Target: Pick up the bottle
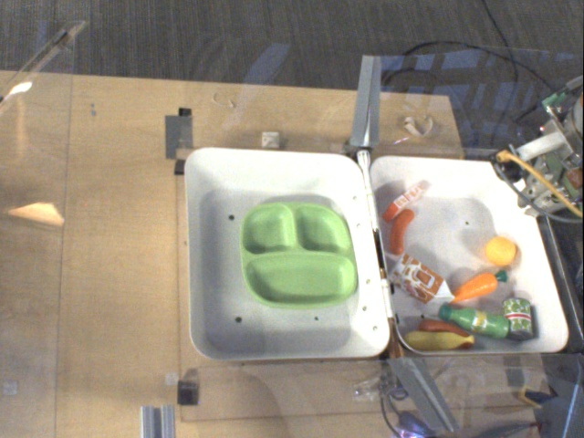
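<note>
Bottle (476,321): green, lying on its side near the front edge of the right bin (456,190), cap end pointing toward the bins' shared wall. Not held; nothing grips it.

Neighbours of bottle: a green can (518,318) touches or sits just beside its base end on the right. A banana (439,339) lies just in front of the cap end, with a red item (436,326) between them, too small to identify. A carrot (478,286) lies just behind the bottle, tilted. A small carton (420,279) sits near the shared wall. An orange round fruit (500,251) is behind the carrot. Two sausages (400,226) lie further back, near the shared wall.

Left bin (210,245): holds a green divided plate (297,252), three compartments.

Gripper (547,167): at the far right rim of the right bin, well apart from the bottle. Jaw state cannot be told from this angle.
</note>
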Motion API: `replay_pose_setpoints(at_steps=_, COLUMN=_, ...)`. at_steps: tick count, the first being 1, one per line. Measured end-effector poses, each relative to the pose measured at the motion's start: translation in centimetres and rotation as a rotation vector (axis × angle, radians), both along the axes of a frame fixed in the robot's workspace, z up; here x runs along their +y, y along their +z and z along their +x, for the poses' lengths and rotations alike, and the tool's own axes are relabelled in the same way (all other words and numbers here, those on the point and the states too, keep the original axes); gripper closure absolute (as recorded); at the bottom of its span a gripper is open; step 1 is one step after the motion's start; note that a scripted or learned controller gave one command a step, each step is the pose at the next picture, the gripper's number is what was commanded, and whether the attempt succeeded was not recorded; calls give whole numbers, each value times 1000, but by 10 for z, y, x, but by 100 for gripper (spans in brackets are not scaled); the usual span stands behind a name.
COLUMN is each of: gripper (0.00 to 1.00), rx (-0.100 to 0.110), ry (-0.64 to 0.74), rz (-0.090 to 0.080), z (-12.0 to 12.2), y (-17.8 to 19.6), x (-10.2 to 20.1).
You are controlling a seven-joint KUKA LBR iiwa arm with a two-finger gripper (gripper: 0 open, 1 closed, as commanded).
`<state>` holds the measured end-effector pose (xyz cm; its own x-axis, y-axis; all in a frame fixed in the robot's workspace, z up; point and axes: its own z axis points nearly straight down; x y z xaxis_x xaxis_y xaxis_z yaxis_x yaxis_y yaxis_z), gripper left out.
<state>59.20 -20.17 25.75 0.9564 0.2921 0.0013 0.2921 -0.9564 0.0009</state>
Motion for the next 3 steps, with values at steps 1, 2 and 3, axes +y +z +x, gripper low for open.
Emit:
replay_pose_setpoints(at_steps=1, gripper=100, rx=2, ry=-87, rz=1, z=28, y=-26, x=92)
replay_pose_setpoints(at_steps=2, gripper=100, rx=0, ry=-75, rz=3, z=-24, y=-42, x=157)
replay_pose_setpoints(at_steps=3, gripper=100, rx=-1, ry=-83, rz=2, z=-90, y=6, x=81)
